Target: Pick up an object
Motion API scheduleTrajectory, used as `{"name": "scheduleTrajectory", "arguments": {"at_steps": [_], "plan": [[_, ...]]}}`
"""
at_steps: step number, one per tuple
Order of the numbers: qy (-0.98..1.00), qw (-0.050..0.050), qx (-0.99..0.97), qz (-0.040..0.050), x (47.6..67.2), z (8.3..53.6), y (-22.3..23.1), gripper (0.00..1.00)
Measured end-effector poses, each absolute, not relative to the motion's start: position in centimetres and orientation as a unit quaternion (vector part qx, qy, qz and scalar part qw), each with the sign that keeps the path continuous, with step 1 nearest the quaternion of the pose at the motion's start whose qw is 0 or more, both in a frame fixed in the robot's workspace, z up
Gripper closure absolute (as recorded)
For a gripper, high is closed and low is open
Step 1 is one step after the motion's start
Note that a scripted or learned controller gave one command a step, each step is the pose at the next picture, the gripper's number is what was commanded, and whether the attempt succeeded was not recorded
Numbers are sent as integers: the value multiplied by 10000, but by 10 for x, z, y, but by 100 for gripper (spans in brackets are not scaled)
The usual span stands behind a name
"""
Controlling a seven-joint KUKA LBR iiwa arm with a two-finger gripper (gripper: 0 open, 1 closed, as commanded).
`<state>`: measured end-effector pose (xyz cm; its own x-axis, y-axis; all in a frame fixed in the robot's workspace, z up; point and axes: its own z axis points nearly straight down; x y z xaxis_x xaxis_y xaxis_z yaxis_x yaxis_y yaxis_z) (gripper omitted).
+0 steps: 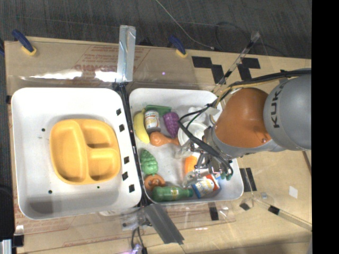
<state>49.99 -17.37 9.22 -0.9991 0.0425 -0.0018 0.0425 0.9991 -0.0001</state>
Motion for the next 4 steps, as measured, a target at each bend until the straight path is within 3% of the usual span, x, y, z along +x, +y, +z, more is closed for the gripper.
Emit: {"name": "scheduleTrajectory", "arguments": {"at_steps": [1,4], "plan": [[9986,77,522,-6,483,95,-178,0],[9951,48,989,-5,482,94,-169,0]]}}
